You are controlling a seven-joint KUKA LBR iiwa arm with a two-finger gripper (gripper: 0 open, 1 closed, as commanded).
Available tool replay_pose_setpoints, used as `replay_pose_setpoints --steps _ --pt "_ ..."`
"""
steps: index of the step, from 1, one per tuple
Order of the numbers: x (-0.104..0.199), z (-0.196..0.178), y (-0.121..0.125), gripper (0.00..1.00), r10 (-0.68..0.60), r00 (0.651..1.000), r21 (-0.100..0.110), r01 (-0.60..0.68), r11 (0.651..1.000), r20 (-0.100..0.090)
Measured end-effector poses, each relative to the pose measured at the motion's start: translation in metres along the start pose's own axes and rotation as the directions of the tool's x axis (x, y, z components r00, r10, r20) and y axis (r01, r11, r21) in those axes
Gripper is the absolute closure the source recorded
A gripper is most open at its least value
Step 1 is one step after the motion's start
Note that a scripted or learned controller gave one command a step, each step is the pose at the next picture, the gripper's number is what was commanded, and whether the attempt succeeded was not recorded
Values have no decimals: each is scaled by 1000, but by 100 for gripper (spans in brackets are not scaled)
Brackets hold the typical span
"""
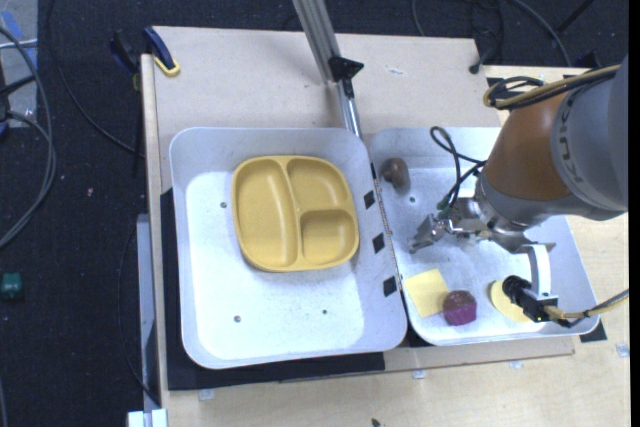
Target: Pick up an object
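In the right bin (570, 245) lie a brown lump (396, 173) near the far left corner, a pale yellow block (425, 291) at the front left, a dark purple piece (460, 307) right beside the block, and a yellow round piece (503, 299) at the front right. My gripper (432, 233) hangs low over the bin's left middle, between the brown lump and the yellow block. It touches none of them, as far as I can see. The arm's orange band (530, 150) and grey body cover the bin's right side.
The left bin (200, 315) holds a yellow divided plate (295, 212). A slanted metal pole (315, 10) comes down to the bins' shared far edge. A black cable fitting (520, 293) lies over the yellow round piece. Wooden bench surrounds both bins.
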State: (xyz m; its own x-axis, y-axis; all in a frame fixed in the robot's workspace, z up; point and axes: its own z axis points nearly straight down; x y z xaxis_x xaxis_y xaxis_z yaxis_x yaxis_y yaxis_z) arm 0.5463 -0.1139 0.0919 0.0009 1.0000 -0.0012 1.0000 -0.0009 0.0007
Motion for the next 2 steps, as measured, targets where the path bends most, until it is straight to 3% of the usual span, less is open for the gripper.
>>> replay_pose_setpoints --steps 1,2 --pt "-1 -13 1 100 2 1000 -4 -2 1000 1" --pt "-3 -56 4 100 -2 1000 -2 2 1000 0"
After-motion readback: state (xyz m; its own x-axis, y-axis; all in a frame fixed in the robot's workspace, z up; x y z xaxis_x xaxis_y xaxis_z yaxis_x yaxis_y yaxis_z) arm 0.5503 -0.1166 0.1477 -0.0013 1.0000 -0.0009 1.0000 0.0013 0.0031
